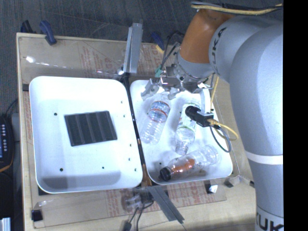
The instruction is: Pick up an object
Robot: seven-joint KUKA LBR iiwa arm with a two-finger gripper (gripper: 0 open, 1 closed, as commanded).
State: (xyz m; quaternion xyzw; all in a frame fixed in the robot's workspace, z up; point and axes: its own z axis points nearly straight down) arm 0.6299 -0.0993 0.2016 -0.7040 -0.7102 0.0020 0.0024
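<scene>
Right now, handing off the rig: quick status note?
Gripper: low over the far end of the right bin, by the cap of a clear bottle; grip state unreadable.
Things: a second clear bottle mid-bin, a dark-capped bottle with orange contents along the near wall. Left bin holds a dark ridged pad.
Done: nothing seen lifted.
Left: grasp one item and raise it.

Robot lab: clamped bench (72, 57), bins (43, 90)
</scene>
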